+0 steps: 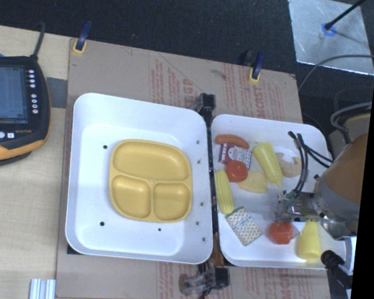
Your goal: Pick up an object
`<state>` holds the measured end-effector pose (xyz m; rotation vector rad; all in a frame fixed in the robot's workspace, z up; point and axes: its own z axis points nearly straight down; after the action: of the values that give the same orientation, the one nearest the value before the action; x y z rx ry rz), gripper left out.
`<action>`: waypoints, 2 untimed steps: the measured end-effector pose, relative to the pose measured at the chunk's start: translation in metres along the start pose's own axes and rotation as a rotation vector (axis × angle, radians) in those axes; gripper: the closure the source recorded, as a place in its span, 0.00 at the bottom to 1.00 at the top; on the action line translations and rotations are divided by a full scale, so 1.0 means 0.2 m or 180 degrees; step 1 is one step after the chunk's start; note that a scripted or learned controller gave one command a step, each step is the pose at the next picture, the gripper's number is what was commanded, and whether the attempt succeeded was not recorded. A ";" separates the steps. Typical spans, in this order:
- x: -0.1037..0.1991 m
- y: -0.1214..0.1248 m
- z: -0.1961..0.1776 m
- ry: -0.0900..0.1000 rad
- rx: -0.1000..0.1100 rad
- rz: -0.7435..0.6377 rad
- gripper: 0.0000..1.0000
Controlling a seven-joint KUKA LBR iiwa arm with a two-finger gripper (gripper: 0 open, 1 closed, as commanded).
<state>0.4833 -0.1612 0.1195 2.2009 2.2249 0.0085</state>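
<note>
Above the red tomato (281, 232), the jaws

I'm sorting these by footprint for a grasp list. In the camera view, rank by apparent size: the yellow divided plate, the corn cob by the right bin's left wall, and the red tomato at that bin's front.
1. yellow divided plate, by far the largest
2. corn cob
3. red tomato, smallest
</note>
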 end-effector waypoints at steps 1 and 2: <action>0.36 0.16 -0.44 0.0020 0.0045 0.0019 1.00; 0.35 0.16 -0.44 0.0020 0.0047 0.0022 0.00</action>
<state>0.5138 -0.0900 0.2080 2.2193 2.2276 -0.0012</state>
